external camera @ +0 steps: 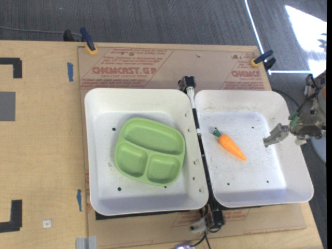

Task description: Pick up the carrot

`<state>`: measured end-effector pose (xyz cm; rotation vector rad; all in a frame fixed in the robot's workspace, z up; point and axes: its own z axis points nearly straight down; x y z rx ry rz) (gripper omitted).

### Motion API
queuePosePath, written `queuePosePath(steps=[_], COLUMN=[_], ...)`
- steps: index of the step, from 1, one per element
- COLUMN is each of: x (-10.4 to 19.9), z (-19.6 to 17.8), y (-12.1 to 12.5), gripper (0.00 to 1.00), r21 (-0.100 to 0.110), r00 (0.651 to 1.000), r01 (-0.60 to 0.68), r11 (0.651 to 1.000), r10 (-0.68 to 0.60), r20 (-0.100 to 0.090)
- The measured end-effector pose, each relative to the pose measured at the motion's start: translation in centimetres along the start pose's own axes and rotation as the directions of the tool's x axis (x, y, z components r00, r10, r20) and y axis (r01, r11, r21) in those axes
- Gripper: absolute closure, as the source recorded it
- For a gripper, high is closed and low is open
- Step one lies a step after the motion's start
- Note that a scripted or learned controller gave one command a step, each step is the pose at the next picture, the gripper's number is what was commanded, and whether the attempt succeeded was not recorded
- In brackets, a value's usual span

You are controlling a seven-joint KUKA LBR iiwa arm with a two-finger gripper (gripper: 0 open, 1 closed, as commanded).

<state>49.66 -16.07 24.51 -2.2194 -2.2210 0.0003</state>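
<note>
A small orange carrot (231, 146) with a green top lies in the right white bin (259, 191), left of the bin's middle, its tip pointing toward the lower right. My gripper (275, 135) hangs over the right side of that bin, reaching in from the right edge of the view. It is apart from the carrot, about a carrot's length to its right, and nothing shows in it.
A green three-compartment plate (149, 150) lies in the left white bin (98, 139). A ridge with clamps (197, 139) divides the two bins. Both bins rest on a cardboard sheet (124, 69) clipped to the wooden bench.
</note>
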Motion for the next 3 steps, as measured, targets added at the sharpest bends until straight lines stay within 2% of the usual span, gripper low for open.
queuePosePath(steps=[1, 2, 3], x=[5.5, 6.7, 6.7], z=[7.4, 15.9, 14.8], y=[1.2, 3.9, 4.0], gripper=[0.0, 0.0, 1.0], r21=[0.0, -0.005, -0.008], r00=[1.0, 1.0, 1.0], r01=[0.0, 0.0, -0.001], r11=[1.0, 1.0, 1.0], r10=[0.0, 0.0, 0.001], r20=[0.0, 0.001, 0.001])
